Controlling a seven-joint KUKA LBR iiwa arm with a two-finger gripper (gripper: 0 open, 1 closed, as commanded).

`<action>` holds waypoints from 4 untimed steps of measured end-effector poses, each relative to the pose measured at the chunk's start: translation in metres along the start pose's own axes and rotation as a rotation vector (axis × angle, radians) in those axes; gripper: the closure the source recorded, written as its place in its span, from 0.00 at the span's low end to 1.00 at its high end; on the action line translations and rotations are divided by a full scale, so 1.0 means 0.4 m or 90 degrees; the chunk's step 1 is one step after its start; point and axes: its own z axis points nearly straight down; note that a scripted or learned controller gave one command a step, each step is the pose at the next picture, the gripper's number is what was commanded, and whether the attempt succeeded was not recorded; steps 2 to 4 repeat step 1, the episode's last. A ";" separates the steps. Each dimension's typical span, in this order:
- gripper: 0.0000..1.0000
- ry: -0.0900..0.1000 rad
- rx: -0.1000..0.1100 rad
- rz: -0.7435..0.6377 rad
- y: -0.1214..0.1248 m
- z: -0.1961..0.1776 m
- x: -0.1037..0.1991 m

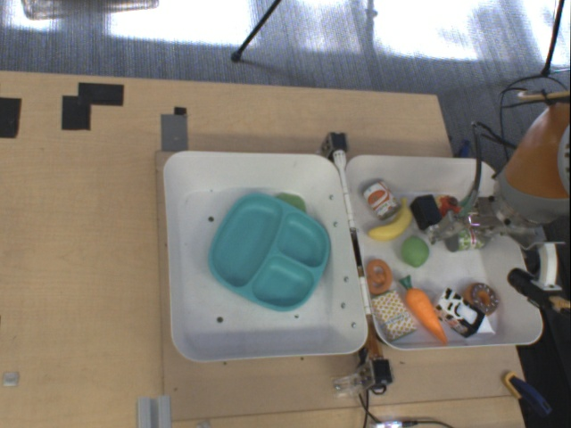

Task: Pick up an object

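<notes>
- The pincer (439,232) sits low in the right bin (526,333); from this slanted view I cannot tell whether it is released or clenched, and I see nothing plainly caught in it.
- The nearest pick, I judge, is the green ball (414,251), just left of and below the pincer. It looks light, smooth and round, so likely to roll or squirt out; I would close across its widest middle.
- The banana (391,227) lies just left of the pincer, close above the ball: light, curved, best taken across its narrow body.
- A black block (425,210) sits right at the pincer's upper left and could be bumped.
- Further left is a small can (380,199); below are a carrot (425,311), a checked packet (393,314) and a black-and-white toy (460,310).
- Well to the left, the other bin (192,341) holds a teal tray (270,250), out of the way.
</notes>
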 end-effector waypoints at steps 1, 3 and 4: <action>0.00 0.000 0.000 -0.001 0.000 0.000 0.000; 0.00 0.000 0.000 -0.001 0.000 0.000 0.000; 0.00 0.000 0.000 -0.001 0.000 0.000 0.000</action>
